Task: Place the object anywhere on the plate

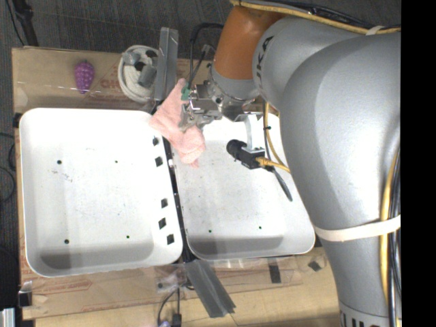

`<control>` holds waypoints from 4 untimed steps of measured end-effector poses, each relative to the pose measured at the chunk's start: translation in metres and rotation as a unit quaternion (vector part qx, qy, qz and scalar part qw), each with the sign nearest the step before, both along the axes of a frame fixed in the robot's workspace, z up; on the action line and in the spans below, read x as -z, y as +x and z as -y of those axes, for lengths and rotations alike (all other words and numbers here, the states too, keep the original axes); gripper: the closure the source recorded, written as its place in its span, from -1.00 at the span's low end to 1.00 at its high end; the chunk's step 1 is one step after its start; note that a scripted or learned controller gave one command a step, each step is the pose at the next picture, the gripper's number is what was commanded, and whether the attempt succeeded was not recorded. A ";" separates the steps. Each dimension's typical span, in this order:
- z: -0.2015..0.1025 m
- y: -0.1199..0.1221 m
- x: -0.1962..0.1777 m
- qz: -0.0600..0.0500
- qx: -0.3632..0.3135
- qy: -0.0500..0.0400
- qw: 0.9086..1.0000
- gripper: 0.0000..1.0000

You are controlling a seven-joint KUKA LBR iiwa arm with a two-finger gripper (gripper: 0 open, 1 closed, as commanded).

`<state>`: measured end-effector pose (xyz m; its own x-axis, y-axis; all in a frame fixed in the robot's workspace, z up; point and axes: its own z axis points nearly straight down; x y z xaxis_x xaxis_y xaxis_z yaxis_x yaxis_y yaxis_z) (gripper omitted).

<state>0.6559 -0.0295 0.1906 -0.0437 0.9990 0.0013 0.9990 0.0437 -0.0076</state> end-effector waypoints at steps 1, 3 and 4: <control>-0.001 0.000 -0.040 0.002 -0.004 0.000 1.000 1.00; -0.074 -0.053 -0.025 0.001 -0.396 0.002 0.918 1.00; -0.116 -0.082 -0.038 0.001 -0.572 0.002 0.820 1.00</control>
